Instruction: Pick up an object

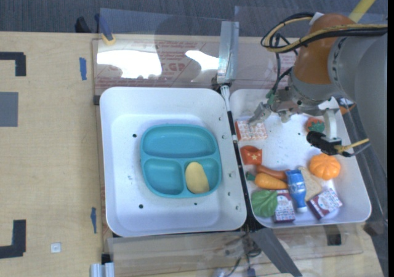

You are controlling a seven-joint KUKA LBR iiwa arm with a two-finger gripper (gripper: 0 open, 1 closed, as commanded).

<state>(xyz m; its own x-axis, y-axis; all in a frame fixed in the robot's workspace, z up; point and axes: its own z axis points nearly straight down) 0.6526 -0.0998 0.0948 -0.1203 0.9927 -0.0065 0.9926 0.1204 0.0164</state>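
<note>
Metal-grey, the end effector [269,109] hangs over the upper left part of the right bin [360,208], near the divider between the bins; whether it is open or closed I cannot tell, and nothing shows between its fingers. Just below it a small white carton [250,130] lies against the bin's left wall. Bare white floor spreads under and to the right of the end effector, the widest open room in that bin. Lower down the things crowd together: a red piece [251,155], a carrot [271,179] with its long axis running left to right, a green leafy piece [265,202], a blue can [297,188] lying with its length up and down the view, an orange pumpkin [324,167], and two small cartons [324,203] by the front rim. In the left bin [117,116] a teal tray [172,146] holds a yellow lemon [197,178] in its lower right compartment.
</note>
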